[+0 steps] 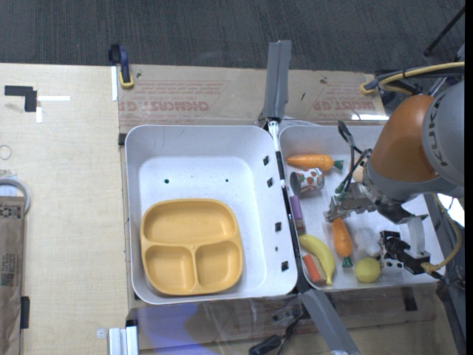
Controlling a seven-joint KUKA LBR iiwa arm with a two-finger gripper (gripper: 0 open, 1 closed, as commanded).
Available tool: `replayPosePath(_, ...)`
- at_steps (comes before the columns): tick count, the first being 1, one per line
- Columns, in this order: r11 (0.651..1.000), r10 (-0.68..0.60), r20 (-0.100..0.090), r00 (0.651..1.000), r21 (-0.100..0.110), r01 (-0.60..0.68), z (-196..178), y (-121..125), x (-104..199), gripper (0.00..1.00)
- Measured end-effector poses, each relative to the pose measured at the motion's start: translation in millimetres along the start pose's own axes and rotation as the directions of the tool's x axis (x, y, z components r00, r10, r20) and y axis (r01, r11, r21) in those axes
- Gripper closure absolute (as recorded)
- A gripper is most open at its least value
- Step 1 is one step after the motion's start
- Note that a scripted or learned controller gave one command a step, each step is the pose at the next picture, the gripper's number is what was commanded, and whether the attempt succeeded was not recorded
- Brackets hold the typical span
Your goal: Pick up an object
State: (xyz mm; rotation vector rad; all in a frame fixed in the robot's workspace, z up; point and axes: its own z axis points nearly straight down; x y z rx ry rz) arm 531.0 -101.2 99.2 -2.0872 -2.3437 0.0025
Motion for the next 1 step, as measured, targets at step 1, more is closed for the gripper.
replayPosePath(1,0.989,0.148,0.002,0.989,-0.001,-0.148,-91.4,-19.9,62.4,1.0)
